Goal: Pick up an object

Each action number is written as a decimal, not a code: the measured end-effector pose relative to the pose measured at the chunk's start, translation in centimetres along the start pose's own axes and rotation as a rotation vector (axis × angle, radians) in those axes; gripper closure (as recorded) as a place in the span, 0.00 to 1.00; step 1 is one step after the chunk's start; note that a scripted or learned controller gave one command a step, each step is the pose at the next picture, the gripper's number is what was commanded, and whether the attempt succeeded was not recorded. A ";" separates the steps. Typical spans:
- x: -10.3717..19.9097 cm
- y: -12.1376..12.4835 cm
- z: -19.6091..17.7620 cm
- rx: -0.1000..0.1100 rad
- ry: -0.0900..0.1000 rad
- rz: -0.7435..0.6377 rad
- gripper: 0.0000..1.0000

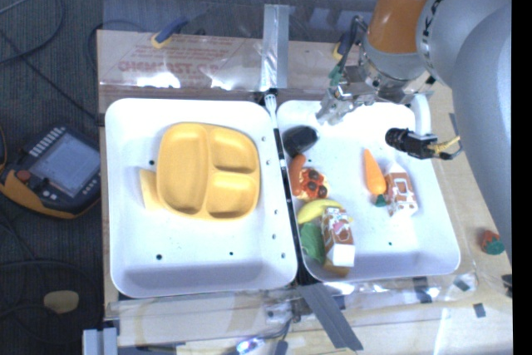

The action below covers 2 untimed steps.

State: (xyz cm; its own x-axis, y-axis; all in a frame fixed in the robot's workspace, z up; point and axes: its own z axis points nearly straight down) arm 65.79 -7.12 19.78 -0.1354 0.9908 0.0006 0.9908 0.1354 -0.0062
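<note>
Our gripper hovers at the right bin's far edge; we cannot tell its opening. The nearest candidate, a dark rounded object, lies just left and nearer.

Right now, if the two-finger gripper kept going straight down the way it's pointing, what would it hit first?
Probably bare floor at the back of the right-hand shallow white bin. The gripper hangs over that bin's far edge, and the rounded black object lies slightly to its left, so it would likely be missed, though depth is unclear.
</note>
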 end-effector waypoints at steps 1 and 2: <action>-0.8 -6.2 -3.9 0.000 -0.002 -0.022 1.00; -0.8 -6.2 -3.9 0.000 -0.002 -0.022 0.00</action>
State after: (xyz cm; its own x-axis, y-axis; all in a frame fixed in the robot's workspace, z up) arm 59.80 -8.80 23.74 -0.1569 0.9876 -0.0013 0.9876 0.1569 -0.0067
